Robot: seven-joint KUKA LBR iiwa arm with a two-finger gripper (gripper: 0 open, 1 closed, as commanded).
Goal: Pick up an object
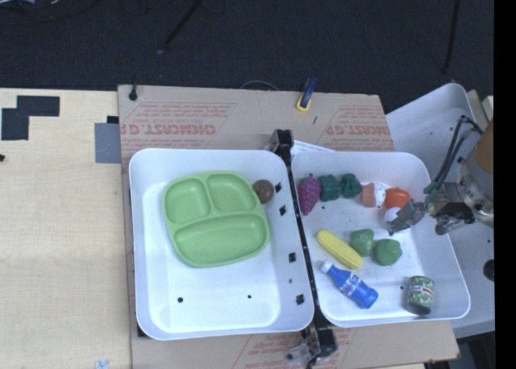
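Observation:
My gripper (424,221) hangs over the right side of the right bin (451,279), its fingers spread open with nothing between them. One grey fingertip (401,221) sits just below an orange-red toy (397,196) and above a round green toy (388,251). Also lying in this bin are a yellow corn cob (339,249), a blue bottle (351,285), a green can (419,294), purple grapes (309,194), two dark green pieces (339,187), a pale orange piece (372,194) and a second green toy (362,241).
The left bin (153,279) holds a green divided plate (216,218) and a small brown ball (263,190) by the divider. Both bins rest on cardboard (201,122). The arm comes in past the right bin's rim.

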